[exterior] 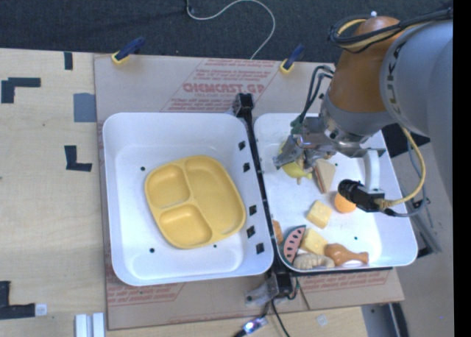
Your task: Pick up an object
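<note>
Reaching in from the right, the arm [383,63] hangs over the right bin [401,243], and we take that bin as our landmark. Beside it, touching along the black divider, sits the left bin [118,151], and on that bin's floor lies a yellow tray [195,199] with three compartments. Over the right bin's upper left part we see the gripper [296,157], lowered close to the floor, with a small yellow piece [296,171] just under its tips; we cannot tell how far the fingers are parted, nor whether they have hold of anything. Just right of the gripper a tan slice [324,175] leans by the wrist. Near the bin's middle lie a pale yellow cube [319,214] and an orange ball [344,202], close together. Along the bin's lower edge we find a watermelon slice [293,242] at the left, a cheese wedge [314,240] beside it, and a drumstick [344,255] toward the right. A black cable end [360,196] hangs from the wrist just beside the ball.
</note>
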Robot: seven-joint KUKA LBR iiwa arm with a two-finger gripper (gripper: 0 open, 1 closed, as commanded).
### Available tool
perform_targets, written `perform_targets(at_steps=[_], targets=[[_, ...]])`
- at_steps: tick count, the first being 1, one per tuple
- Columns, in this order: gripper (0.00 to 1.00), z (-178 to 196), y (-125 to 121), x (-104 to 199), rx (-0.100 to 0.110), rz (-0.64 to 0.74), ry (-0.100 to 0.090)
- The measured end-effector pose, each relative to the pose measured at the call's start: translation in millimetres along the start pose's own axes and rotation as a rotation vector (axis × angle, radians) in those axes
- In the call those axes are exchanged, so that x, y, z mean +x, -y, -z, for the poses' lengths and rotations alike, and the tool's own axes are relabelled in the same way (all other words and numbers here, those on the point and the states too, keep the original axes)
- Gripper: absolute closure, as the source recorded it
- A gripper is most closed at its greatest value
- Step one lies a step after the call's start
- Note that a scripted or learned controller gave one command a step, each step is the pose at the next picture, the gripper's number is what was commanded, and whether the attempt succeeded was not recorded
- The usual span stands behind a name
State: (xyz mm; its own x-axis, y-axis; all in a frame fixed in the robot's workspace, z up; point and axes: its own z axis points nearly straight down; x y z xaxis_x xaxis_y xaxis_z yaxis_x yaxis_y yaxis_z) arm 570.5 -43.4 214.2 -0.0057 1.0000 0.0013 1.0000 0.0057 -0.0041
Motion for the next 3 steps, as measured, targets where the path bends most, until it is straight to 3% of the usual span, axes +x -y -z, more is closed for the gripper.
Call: perform_targets(at_steps=[1, 2, 3], targets=[[1.00, 1.3, 19.4, 54.0, 0.000, 0.000, 0.000], [1.00, 17.5, 19.2, 53.3, -0.003, -0.003, 0.000], [1.00, -1.4, 14.5, 53.7, 0.000, -0.005, 0.003]])
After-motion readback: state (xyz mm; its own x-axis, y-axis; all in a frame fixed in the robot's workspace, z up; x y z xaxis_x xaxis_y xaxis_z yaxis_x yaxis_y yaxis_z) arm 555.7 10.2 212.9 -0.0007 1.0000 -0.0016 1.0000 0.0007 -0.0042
